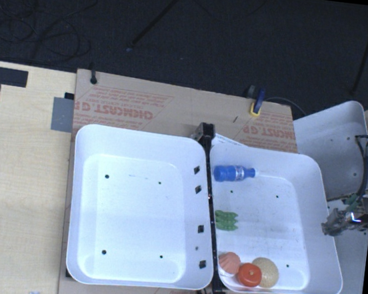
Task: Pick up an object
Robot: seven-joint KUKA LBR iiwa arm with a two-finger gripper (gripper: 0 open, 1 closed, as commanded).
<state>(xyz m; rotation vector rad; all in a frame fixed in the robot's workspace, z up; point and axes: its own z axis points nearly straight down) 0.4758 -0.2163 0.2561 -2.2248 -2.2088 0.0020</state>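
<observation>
We see four things in the right bin point(312, 193), any of which could be picked up. A blue bottle point(233, 174) lies on its side near the bin's far left corner, its pale cap pointing right. Nearer the middle, close to the left wall, lies a small green object point(225, 220), leafy or pod-like; we cannot name it more exactly. In the near left corner three round pieces crowd together: a pinkish-orange one point(228, 262) against the wall, a red-orange one point(250, 275) touching it, and a tan one point(266, 271) just behind and to the right.

The left bin point(84, 190) sits just beside the right one, the two joined along a dark divider with black clips point(200, 229). Both rest on a cardboard sheet point(142, 107) laid over the wooden bench point(10, 187).

At the right edge, outside the right bin, we make out the gripper point(343, 221), small and dark; we cannot tell how it stands or whether it holds anything.
</observation>
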